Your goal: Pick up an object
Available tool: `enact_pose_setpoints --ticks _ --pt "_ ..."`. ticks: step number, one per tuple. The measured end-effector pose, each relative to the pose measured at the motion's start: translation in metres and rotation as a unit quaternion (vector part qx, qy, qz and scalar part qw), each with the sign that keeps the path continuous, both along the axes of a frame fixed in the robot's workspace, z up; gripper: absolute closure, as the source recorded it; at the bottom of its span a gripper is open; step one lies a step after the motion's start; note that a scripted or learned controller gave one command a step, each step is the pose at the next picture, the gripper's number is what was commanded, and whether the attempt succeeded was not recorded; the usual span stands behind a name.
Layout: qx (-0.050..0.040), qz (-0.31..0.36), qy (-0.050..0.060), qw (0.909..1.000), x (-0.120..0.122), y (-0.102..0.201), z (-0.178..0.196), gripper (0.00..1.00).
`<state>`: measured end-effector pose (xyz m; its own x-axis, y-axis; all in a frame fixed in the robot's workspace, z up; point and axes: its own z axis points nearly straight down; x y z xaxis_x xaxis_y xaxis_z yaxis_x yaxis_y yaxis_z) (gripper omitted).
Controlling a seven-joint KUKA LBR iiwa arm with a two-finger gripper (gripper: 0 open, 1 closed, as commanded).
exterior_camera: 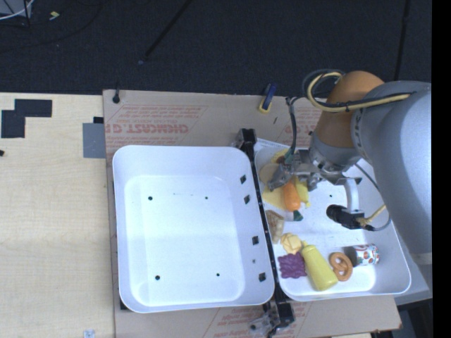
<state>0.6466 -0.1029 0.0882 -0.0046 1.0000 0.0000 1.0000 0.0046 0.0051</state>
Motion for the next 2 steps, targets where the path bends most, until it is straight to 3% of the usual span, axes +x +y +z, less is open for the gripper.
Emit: enact_pose_setpoints --ticks 1,2 --pt "-0.0001 0.000 0.006 1.0000 -0.004 -0.002 0.009 1.00" --pt "0.0020 0.002 -0.001 1.0000 0.000 0.087 0.106 1.00"
